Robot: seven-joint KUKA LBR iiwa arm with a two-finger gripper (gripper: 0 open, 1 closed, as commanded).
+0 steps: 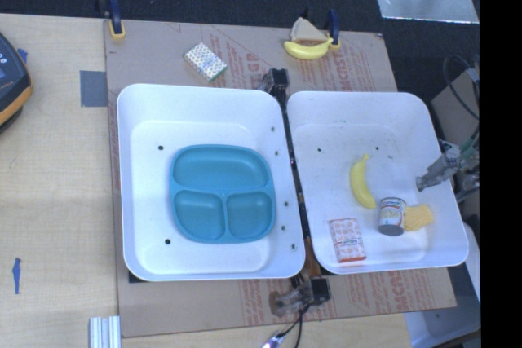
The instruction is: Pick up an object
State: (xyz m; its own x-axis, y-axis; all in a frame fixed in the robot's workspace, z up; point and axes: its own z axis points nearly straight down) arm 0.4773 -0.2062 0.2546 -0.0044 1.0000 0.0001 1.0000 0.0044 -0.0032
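While the banana (pixel 362 182), can (pixel 391 217), yellow block (pixel 418 217) and packet (pixel 347 240) lie loose in the right bin (pixel 416 112), your gripper (pixel 432 176) hangs at its right rim, holding nothing; you can't tell its finger state. The blue tray (pixel 222 193) fills the left bin (pixel 134 175).
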